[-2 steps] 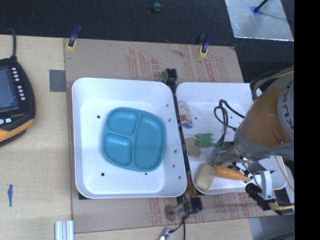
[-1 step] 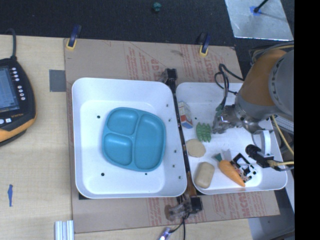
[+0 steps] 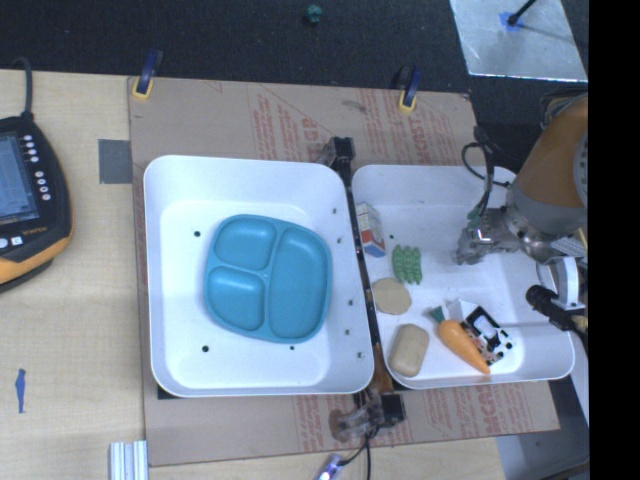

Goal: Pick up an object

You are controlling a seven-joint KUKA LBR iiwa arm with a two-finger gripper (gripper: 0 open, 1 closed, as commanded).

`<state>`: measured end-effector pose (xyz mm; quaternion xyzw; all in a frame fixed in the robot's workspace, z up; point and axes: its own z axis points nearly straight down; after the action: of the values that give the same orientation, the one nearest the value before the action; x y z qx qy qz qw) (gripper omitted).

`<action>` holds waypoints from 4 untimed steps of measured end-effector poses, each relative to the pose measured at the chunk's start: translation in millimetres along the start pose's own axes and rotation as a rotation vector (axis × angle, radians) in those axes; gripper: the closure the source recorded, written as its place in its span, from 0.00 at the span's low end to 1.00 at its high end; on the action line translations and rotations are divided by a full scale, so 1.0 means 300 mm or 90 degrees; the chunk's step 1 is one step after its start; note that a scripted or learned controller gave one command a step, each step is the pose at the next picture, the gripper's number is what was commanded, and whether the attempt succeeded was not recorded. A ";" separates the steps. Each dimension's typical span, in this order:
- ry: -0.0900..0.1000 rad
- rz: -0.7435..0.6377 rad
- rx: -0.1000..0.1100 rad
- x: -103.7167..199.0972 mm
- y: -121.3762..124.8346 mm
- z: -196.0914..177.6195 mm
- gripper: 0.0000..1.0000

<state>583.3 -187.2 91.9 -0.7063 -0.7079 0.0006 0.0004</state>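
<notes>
With the gripper (image 3: 478,244) hovering mid-right in the right bin (image 3: 425,180), its opening impossible to judge, the arm should centre over the carrot (image 3: 461,342) at lower right before descending.

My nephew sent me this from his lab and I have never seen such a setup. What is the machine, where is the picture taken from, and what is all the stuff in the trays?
One camera fixed above a bench looks down at a slant. The grey and orange shape at the right is a robot arm; its gripper hangs over the right white bin, and nothing can be seen held in it. That bin holds a toy carrot, a tan oval block, a beige disc, a small green ridged piece, a small carton and a black-and-white item. The left white bin holds a blue divided plate. At far left lies the arm's handheld control pad.
</notes>
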 end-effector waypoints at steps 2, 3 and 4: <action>0.001 -0.001 0.000 0.055 -0.111 -0.310 0.00; 0.000 -0.002 0.001 0.279 0.078 0.003 0.00; 0.000 -0.001 0.002 0.201 -0.360 0.003 0.00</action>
<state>475.3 -127.1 91.2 -0.7055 -0.7087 0.0016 0.0018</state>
